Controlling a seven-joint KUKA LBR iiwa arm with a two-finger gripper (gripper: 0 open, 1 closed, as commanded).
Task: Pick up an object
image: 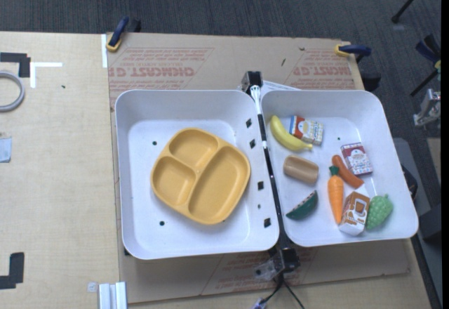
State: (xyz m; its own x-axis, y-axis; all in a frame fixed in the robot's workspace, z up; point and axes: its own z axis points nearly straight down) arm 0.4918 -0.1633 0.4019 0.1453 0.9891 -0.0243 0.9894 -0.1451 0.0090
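A wooden bench [56, 181] carries a sheet of cardboard [210, 62] with two white bins on it, touching side by side. The right bin [389, 139] holds the toys: a banana [284, 133] at the far left beside a small carton [306, 130], a brown roll [301, 170] in the middle, a carrot [336, 192], a watermelon slice [303, 206] and a green bunch [380, 211] nearer. The left bin [133, 160] holds a yellow divided plate [201, 175].
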